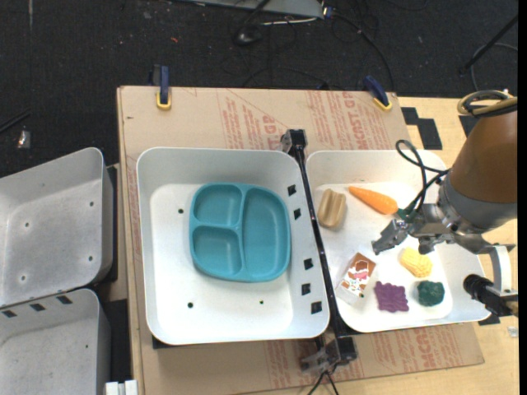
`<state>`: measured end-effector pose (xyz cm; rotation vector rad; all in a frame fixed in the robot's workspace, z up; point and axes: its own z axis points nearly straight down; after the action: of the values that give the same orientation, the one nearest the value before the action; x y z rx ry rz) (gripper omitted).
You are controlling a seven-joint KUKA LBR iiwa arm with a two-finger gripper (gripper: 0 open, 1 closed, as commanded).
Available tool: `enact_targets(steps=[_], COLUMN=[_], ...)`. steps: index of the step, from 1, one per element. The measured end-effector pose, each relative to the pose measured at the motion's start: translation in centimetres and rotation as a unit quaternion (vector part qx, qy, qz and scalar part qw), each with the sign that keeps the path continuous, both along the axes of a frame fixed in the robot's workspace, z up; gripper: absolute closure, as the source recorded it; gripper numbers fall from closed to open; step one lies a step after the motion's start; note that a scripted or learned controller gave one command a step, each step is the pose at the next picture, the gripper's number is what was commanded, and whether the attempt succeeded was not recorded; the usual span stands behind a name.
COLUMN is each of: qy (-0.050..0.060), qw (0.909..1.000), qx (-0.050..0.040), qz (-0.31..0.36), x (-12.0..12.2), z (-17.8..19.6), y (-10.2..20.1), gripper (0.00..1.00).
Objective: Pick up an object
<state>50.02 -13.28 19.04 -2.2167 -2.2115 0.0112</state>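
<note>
The left bin (pixel 156 245) holds a teal divided plate (pixel 240 231). In the right bin (pixel 362 167) lie a tan block (pixel 332 208), an orange carrot (pixel 373 198), a small printed packet (pixel 358 276), a purple piece (pixel 391 297), a dark green piece (pixel 429 292) and a yellow corn piece (pixel 416 262). The arm reaches in from the right, its gripper (pixel 392 235) low over the bin between carrot and corn, just beside the corn; whether its fingers grip anything cannot be told
</note>
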Motion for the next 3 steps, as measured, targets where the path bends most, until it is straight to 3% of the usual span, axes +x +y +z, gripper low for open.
enact_targets(steps=[1, 2, 3], qy=[-0.006, -0.004, -0.012], qw=[1.0, 1.0, 0.9999], qx=[-0.001, -0.0005, 0.0022], qz=[0.001, 0.001, 0.001], x=[0.3, 0.6, 1.1], z=[0.5, -3.9, -8.2], y=[0.0, 0.5, 0.7], gripper=[0.0, 0.0, 0.0])
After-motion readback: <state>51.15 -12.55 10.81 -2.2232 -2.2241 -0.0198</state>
